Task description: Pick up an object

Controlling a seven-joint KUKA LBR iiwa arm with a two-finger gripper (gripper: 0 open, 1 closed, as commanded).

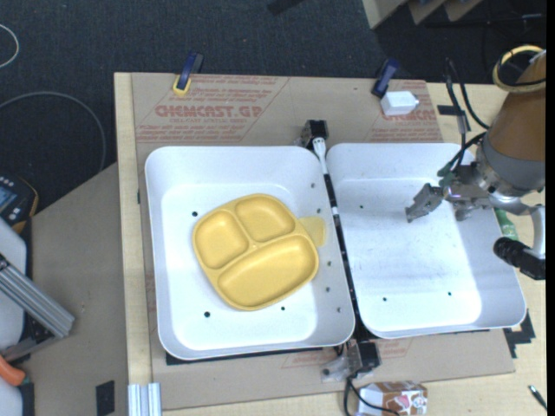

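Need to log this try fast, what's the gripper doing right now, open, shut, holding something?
Gripper: open, holding nothing, over the right bin.

Two shallow white bins sat side by side on a brown board that covered the table [217, 111]; red printed lettering ran across the board's far part. The left bin [173, 180] and the right bin [416, 302] touched along their inner edges, where a black clip [315, 132] sat at the far end of the seam. A yellow-and-blue clamp [186, 74] gripped the board's far edge at the left, and a blue clamp [384, 78] stood further right, with a small white block [399, 103] just beside it. Dark carpet [130, 16] lay beyond the table, crossed by a thin cable [52, 98].
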